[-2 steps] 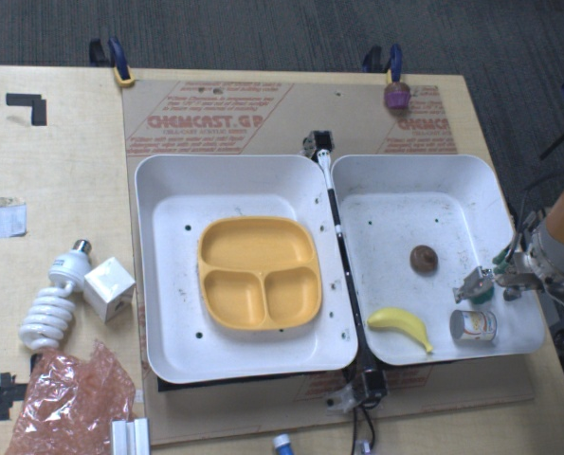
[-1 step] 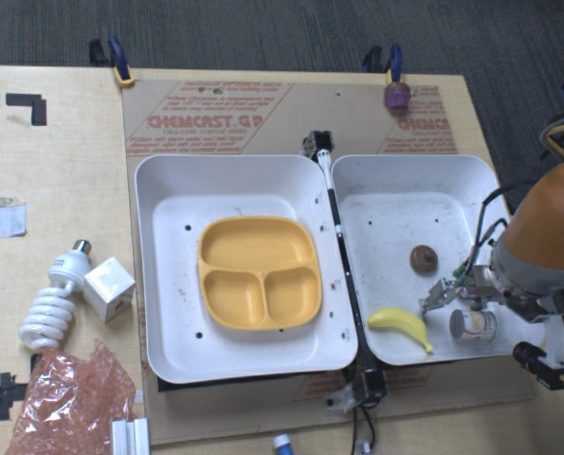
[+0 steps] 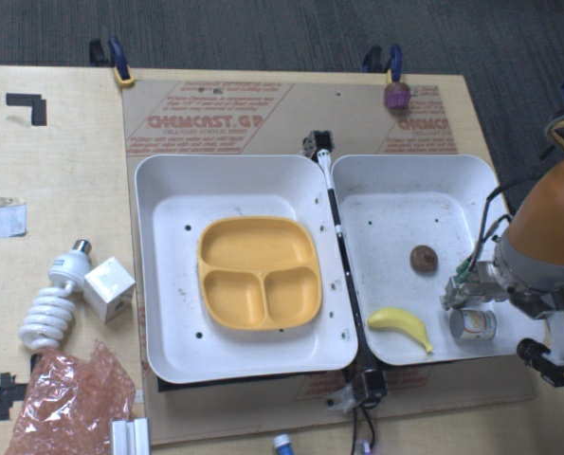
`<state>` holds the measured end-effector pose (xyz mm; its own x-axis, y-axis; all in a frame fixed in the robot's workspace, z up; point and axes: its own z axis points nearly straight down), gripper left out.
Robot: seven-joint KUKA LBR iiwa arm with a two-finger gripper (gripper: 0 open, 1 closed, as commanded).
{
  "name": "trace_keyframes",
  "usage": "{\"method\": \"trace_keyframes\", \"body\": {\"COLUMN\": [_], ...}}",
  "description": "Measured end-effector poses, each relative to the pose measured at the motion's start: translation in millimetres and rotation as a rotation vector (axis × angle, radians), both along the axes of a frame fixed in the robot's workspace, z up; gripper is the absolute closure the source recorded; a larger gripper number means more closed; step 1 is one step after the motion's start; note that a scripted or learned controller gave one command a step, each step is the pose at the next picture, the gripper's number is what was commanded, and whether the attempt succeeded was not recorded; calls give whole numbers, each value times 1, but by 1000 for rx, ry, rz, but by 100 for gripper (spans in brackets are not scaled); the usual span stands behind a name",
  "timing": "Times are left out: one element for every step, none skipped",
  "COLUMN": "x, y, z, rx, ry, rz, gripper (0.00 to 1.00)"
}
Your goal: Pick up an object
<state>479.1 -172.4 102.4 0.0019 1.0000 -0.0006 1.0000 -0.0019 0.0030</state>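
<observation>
Near edge, left: crumpled pinkish clear plastic bag [image 3: 68, 401] on the bench, with a white spiral CFL bulb [image 3: 54, 301] and a small white cube-shaped box [image 3: 109, 287] just beyond it, box touching the bulb's base end.

Left white bin [image 3: 158, 254]: holds one yellow three-compartment plastic plate [image 3: 260, 273], lying flat, roughly centred.

Right white bin [image 3: 395, 183], near to far:
- yellow banana [image 3: 402, 328] at the near edge, left of centre, tip pointing near-right
- small silver metal can [image 3: 473, 323] to the banana's right, apart from it, sitting right under the gripper
- small brown round object [image 3: 424, 259] further in, mid-bin, clear of the other two

Gripper [image 3: 463, 295]: comes in from the right, low over the near-right part of the right bin, just above and touching or nearly touching the can's far-left side. Can't tell how the fingers stand; wrist hardware and cables cover them. Nothing seen between them. Grey arm with orange band [image 3: 552, 216] overhangs the bin's right wall.

Obstructions: can is tight to the gripper; banana near on the left; brown object just beyond on the left.

Far side: brown cardboard sheet with red print [image 3: 215, 117] under both bins, blue clamps [image 3: 118, 60] on its far corners, small purple object [image 3: 397, 95] by the right clamp. Black clip [image 3: 319, 145] at the far end of the seam between the bins.
</observation>
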Motion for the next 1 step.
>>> {"method": "trace_keyframes", "body": {"x": [-1], "y": [-19], "z": [59], "rx": [-1], "ry": [1], "rz": [1], "gripper": [100]}}
